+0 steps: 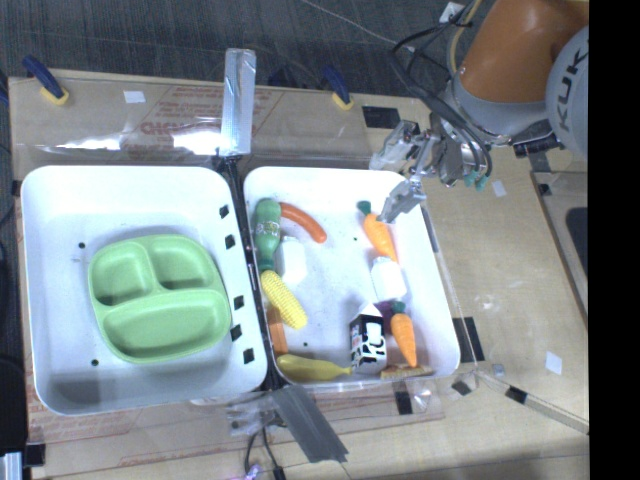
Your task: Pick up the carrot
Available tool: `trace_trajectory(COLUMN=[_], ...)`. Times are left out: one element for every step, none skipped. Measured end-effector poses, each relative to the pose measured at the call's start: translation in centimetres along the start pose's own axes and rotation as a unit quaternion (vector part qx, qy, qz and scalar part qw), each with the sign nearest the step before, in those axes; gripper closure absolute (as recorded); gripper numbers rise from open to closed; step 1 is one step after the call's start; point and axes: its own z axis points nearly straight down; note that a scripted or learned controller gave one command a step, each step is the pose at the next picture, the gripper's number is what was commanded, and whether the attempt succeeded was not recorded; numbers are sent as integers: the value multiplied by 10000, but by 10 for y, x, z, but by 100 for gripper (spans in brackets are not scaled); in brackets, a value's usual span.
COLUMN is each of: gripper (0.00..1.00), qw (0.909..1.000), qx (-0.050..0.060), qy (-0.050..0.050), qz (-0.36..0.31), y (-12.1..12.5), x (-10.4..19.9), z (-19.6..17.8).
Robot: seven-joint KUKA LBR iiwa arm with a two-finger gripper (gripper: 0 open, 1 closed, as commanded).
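Orange carrot (378,234), green top, lying diagonally in right bin near far right wall; second carrot (403,336) near front right corner.

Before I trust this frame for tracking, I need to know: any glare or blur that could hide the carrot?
Camera view: glare streaks the clear sheet behind the bins; the gripper looks slightly soft; the carrot below it is evenly lit and sharp enough to see.

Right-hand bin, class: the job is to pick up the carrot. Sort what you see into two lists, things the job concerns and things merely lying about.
Concerns the job:
- upper carrot, just below the end effector
- lower carrot, near the bin's front corner

Lying about:
- corn cob
- hot dog
- banana
- black-and-white carton
- green divided plate in the left bin
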Motion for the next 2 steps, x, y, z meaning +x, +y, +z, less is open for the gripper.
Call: trace_trajectory(gripper=[0, 0], qw=[9979, 9969], qx=[-20, -18], qy=[65, 57], qz=[-649, -782], y=[5, -16], x=[-31, -22], z=[102, 196])
